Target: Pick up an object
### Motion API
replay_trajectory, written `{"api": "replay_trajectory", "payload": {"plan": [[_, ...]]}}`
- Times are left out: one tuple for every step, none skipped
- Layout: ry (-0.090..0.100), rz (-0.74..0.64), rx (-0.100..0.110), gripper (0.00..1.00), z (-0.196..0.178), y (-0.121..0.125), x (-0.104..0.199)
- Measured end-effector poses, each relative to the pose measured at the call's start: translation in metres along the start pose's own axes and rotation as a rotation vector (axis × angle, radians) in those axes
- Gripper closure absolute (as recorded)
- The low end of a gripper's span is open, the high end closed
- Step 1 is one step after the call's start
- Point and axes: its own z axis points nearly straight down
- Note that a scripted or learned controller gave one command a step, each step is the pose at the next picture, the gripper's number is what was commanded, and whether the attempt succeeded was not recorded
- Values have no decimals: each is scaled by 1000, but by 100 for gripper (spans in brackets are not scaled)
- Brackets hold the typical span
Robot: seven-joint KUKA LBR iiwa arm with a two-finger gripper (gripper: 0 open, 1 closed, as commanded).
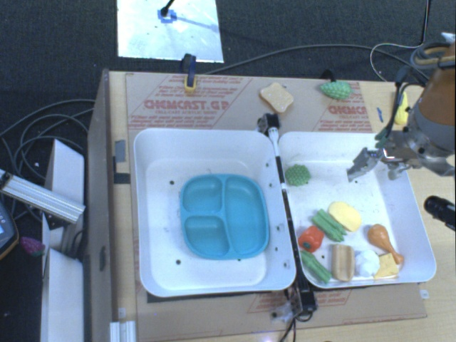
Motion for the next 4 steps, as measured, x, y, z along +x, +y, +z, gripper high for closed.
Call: {"api": "replay_trajectory", "payload": {"plan": [[1, 2, 3, 0, 131, -17, 7], [1, 1, 2, 0, 176, -18, 28], [1, 1, -1, 100, 166, -17, 27], [0, 1, -1, 0, 166, -17, 27]]}}
